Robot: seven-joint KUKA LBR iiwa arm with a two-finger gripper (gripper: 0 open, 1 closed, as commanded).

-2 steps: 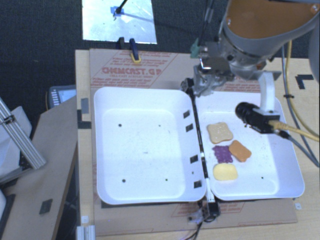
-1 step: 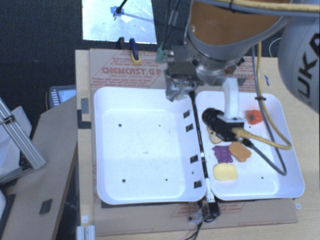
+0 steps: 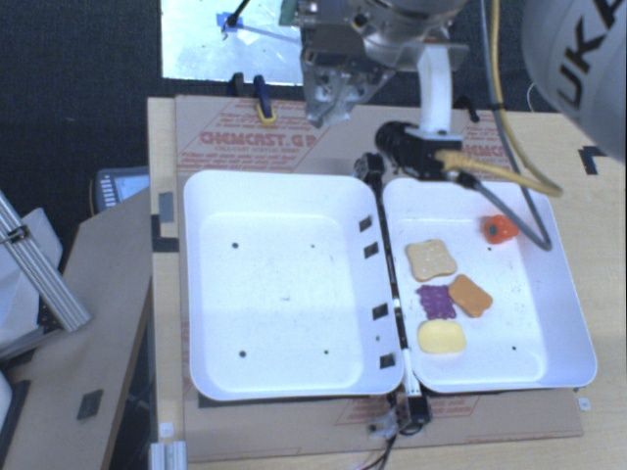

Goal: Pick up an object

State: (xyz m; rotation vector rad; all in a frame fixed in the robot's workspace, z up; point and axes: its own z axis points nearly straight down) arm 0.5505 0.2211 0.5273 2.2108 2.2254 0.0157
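- Red writing is showing on the board [image 3: 245, 137] lying under the bins: "CHEMCAST" can be read along its top strip, the rest being too small to make out.
- Large dark letters "UKA" are running down the grey arm [image 3: 578, 47] at the upper right of the frame.
- Two white bins are sitting side by side mid-frame: the left bin [image 3: 284, 282] and the right bin [image 3: 558, 351], their inner rims touching.
- Five small things are lying in the right bin: one tan toast slice [image 3: 431, 258], one purple grape bunch [image 3: 437, 302], one orange piece [image 3: 470, 295], one yellow piece [image 3: 442, 337] and one red-orange piece [image 3: 499, 228].
- The toast, grapes, orange piece and yellow piece are clustering near that bin's left side, the grapes touching the orange piece; the red-orange piece is lying apart, toward the bin's upper right.
- One yellow-and-blue clamp [image 3: 263, 101] is gripping the board's top edge.
- The claw [image 3: 328, 106] is hanging at top centre of the frame, over the board above the bins, away from all five things.
- Its fingers are pointing down and nothing is sitting between them; I cannot tell how wide they are standing.
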